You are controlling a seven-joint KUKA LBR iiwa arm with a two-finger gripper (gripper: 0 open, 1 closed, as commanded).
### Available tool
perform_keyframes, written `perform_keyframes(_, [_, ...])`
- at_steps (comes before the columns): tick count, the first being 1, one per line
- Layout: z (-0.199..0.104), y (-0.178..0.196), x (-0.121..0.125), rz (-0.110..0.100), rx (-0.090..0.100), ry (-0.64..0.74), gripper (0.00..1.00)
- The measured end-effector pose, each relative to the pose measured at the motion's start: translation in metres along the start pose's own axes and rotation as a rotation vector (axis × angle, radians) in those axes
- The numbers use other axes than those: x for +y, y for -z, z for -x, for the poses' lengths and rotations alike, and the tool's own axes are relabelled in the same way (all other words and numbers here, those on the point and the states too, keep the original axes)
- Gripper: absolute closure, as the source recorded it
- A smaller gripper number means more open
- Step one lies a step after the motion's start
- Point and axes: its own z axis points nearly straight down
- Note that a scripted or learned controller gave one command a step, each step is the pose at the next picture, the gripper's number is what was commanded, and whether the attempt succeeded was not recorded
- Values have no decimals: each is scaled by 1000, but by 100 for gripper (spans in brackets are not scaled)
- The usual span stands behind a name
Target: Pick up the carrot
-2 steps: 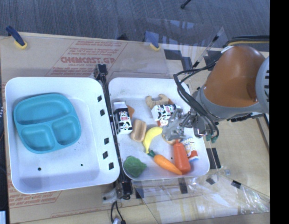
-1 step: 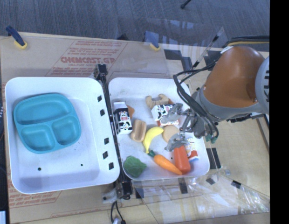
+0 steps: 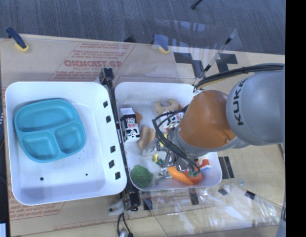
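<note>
The orange carrot (image 3: 184, 176) lies flat near the front edge of the right bin (image 3: 143, 89), partly under the arm's cables. My gripper (image 3: 166, 169) is low in this bin, just left of the carrot's tip and right of a green vegetable. The grey arm with its orange band (image 3: 207, 121) hangs over the bin's right half and hides what is beneath it.
A green leafy vegetable (image 3: 140, 176) sits at the right bin's front left corner. A black-and-white carton (image 3: 129, 125), a tan bread piece (image 3: 145, 138) and a tan pastry (image 3: 166, 105) lie further back. A blue divided plate (image 3: 49, 130) rests in the left bin (image 3: 54, 189).
</note>
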Motion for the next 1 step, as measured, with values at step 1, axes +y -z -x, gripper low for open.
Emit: perform_keyframes(1, [2,11,1,-1,-3,7,100])
